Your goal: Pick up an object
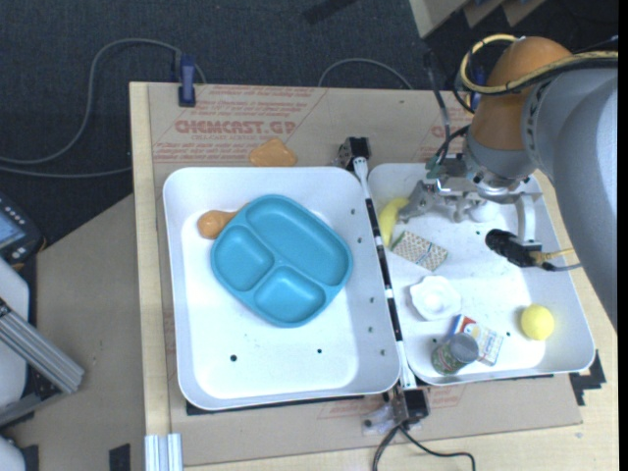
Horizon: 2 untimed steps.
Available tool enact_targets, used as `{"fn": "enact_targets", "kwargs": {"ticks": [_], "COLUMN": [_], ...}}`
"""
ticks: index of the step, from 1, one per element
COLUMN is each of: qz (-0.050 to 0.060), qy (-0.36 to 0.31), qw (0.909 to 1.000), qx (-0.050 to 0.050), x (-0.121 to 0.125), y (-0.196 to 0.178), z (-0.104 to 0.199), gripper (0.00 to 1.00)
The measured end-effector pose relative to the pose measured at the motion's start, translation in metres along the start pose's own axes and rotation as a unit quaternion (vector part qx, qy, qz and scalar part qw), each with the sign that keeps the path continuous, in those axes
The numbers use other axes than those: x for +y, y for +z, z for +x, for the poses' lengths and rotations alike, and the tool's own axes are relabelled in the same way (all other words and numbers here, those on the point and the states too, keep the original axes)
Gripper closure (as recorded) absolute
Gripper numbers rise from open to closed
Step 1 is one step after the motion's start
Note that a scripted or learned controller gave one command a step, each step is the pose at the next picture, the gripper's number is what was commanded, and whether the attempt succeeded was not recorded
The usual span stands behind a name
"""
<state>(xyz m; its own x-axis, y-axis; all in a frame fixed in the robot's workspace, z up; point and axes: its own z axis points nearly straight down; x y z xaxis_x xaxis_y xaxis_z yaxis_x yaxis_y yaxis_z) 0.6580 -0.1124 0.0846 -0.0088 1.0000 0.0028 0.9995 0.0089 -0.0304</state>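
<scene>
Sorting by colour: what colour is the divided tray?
Light blue tray, in the camera view.

A smooth, faintly glossy plastic finish is seen on the two shallow white bins [196,361], and a similar satin sheen on the blue three-compartment plastic tray [281,258]. The bench top [294,116] is covered by matt tan sheeting like protective paper, printed with red lettering. The floor is laid with dark, rough carpet [78,18]. A glossy orange band [515,77] and smooth grey painted shell are shown on the arm. A shiny metallic look is given by the small round can [453,352]; a matt yellow skin by the small ball [536,322].
</scene>
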Motion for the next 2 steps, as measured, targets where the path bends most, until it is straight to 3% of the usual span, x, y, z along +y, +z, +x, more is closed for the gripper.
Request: {"fn": "enact_targets", "kwargs": {"ticks": [1, 2], "qz": [-0.012, -0.016], "qy": [0.006, 0.005], "qw": [0.9999, 0.9999], "qx": [-0.001, -0.001], "x": [-0.085, -0.081], "y": [0.003, -0.008], "z": [-0.001, 0.000], "gripper": [0.00, 1.00]}}
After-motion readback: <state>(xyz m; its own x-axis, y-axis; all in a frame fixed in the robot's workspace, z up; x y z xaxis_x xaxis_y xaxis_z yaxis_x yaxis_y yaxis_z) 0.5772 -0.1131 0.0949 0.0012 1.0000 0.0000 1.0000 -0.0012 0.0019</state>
